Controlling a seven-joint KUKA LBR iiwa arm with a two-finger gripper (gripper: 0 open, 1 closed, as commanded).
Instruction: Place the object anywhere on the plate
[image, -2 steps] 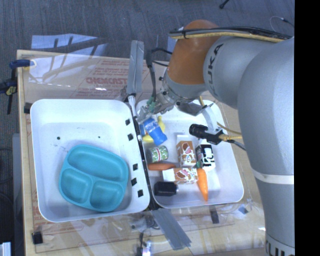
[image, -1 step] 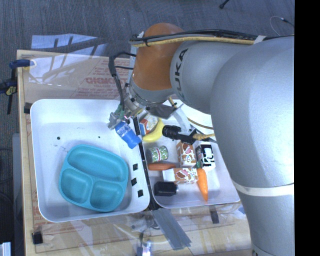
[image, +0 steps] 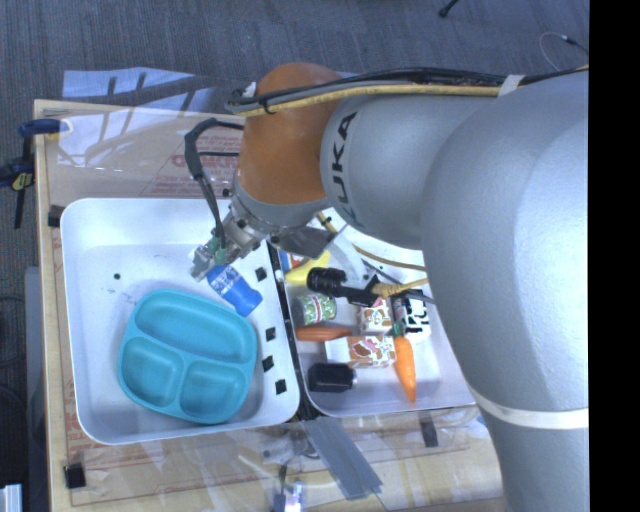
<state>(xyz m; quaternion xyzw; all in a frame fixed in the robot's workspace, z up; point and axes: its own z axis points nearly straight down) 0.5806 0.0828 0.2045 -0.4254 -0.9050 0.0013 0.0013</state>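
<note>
The plate (image: 188, 355) lies in the left bin (image: 110, 250), toward its near edge. A can (image: 236, 289) lies just beyond the plate's far right corner, by the bin's right wall. In the right bin (image: 380, 400), a carrot (image: 404, 366) lies just right of a carton (image: 372, 350).

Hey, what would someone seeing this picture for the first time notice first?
The huge grey arm with its orange band reaches in from the right, covering much of the right bin. In the left bin lies a bright blue three-compartment plate, with the gripper beside a small blue object just past the plate's upper right rim.
</note>
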